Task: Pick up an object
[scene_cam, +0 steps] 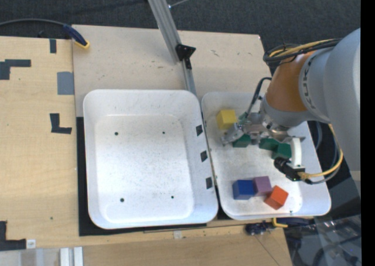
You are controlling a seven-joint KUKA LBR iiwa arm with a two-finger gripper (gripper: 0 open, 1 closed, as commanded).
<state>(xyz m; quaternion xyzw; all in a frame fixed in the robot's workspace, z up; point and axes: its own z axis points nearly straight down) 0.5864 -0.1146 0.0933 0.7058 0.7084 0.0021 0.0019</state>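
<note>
Hand point(239, 136), grip state impossible to tell, sits beside a small yellow cube point(226, 119) in the right bin point(313, 200).

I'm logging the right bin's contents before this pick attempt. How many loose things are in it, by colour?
Yellow block: 1
Blue block: 1
Purple block: 1
Orange block: 1
Green pieces: at least 1, partly hidden under the gripper
Total: at least 5

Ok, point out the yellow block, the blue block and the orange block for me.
yellow block point(226, 119): camera view, middle of its top face.
blue block point(244, 189): camera view, middle of its top face.
orange block point(277, 197): camera view, middle of its upper face.
</note>
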